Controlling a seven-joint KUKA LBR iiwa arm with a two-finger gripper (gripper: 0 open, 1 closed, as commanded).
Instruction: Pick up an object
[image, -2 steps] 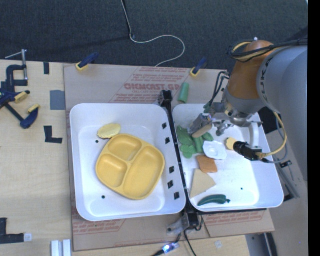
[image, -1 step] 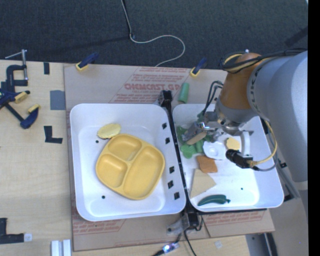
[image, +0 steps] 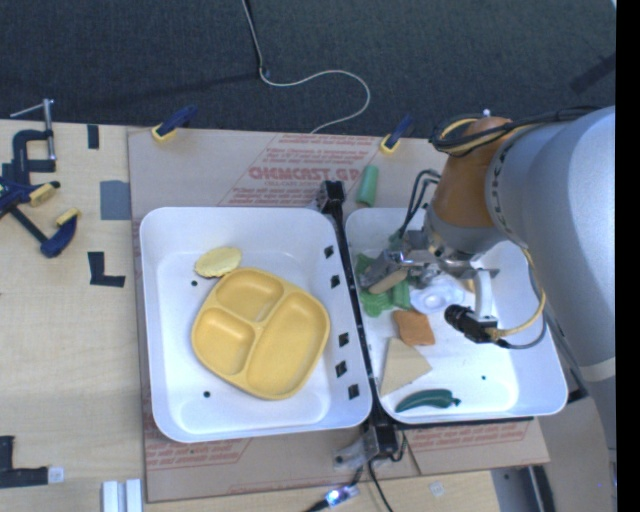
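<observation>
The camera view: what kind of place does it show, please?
Probably a robotics lab bench for grasping tests: two shallow white plastic bins side by side, a grey arm with an orange band, and blue clamps holding a cardboard sheet.

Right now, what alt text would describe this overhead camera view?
A grey robot arm reaches into the right white bin, its gripper low over green and tan items. The left white bin holds a yellow divided plastic tray.

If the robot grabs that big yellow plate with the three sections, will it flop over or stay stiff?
The yellow divided plate would probably stay stiff: its raised rim and dividers keep a crisp moulded shape. It looks like light plastic, so likely easy to lift. It is wide and smooth, so it may slip or tilt if pinched at one edge. It lies flat in the left bin and should not roll.
</observation>
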